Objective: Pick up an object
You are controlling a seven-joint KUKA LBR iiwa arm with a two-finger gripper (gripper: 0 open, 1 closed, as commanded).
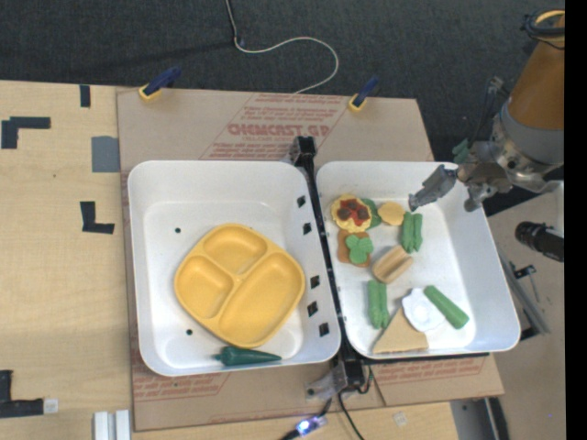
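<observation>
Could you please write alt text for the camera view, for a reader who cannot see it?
A grey robot arm reaches in from the right, its tool hovering over the far right edge of the right bin, which holds a jumble of toy food. The left bin holds a yellow divided plate and a green toy pepper at its near edge.
</observation>
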